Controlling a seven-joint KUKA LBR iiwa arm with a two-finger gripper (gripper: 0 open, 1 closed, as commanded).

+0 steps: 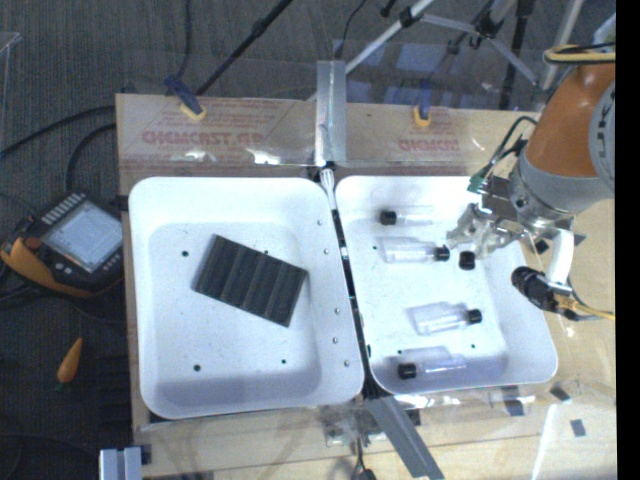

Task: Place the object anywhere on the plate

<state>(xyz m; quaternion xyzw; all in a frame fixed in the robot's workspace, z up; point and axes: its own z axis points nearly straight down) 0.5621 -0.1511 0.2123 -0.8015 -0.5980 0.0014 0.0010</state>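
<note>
Gripper (478, 230) over upper right of right bin (520, 353), finger state unclear. Four clear vials with black caps in that bin: one (462, 259) just below gripper, others (414, 253) (443, 317) (428, 364) lower. One dark ribbed plate (249, 279) in left bin (160, 368).

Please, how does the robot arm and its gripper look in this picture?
The arm is grey with a broad orange band above the wrist. Below it sits a metallic silver gripper with thin pale jaws. A black cylindrical part and thin cables hang at its side.
</note>
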